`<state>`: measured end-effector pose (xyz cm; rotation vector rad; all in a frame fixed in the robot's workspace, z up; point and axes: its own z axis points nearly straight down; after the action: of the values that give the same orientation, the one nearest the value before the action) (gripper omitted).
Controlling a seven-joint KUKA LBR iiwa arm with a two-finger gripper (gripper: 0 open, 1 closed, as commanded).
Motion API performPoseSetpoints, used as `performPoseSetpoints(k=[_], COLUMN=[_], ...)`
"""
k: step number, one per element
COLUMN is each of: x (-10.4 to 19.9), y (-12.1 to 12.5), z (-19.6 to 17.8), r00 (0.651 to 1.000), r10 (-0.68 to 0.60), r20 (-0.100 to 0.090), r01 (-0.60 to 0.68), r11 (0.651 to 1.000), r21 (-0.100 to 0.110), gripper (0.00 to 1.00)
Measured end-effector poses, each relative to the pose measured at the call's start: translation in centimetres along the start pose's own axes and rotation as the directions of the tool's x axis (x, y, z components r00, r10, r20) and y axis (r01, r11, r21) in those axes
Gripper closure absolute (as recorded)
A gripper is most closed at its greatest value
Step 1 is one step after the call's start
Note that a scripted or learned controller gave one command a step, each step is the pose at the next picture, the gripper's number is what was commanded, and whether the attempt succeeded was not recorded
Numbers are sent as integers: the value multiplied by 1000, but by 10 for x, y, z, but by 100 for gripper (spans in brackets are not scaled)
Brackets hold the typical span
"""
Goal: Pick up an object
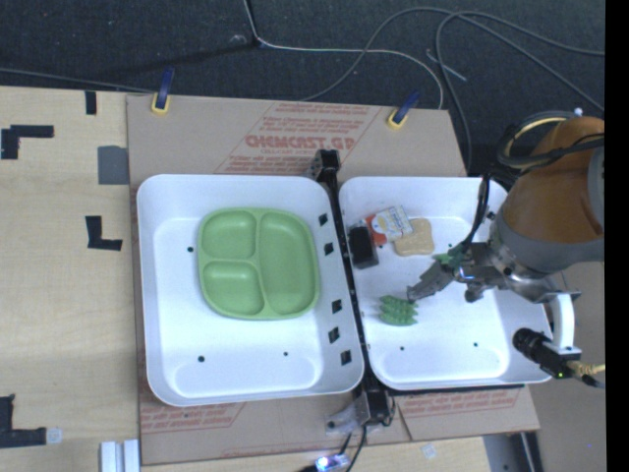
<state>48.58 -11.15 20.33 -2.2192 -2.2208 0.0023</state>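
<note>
1. Claw (425,288) first: we see it low inside the right bin (491,367), reaching in from the 3 o'clock side, its dark fingertips just up and to the right of a small green object (397,310). Whether its fingers are spread or closed we cannot tell; nothing shows between them, so we do not count anything as gripped.

2. We judge the green object to be the likely target, since the claw's tip points at it. It lies flat on the bin floor near the 9 o'clock wall, free on all sides, which should leave room for a grasp from above.

3. Toward 12 o'clock from it sits a cluster: a tan piece (415,236), a white-and-red packet (391,222) touching it, and a black block (361,246) just beside the divider. These sit apart from the green object, so we expect little crowding.

4. Left bin (162,264) holds a green divided plate (259,263), roughly centred, its three compartments bare.

5. Both bins rest side by side on a cardboard sheet (295,136), clipped at its 12 o'clock edge, over the tabletop (59,264); we take this as a way to keep the bins from sliding.

6. Orange-banded arm (555,200) hangs over the right bin's 3 o'clock rim.
</note>
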Motion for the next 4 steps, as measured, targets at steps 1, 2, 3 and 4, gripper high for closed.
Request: performPoseSetpoints(k=[1,2,3,4], x=[10,14,14,14], y=[2,6,6,6], z=[49,111,118,108], r00=[1000,1000,1000,1000], r10=[0,0,0,1], r20=[-1,-1,1,2], r01=[0,0,0,-1], r11=[1000,1000,1000,1000], r21=[5,7,-1,-3], gripper=[0,0,0,100])
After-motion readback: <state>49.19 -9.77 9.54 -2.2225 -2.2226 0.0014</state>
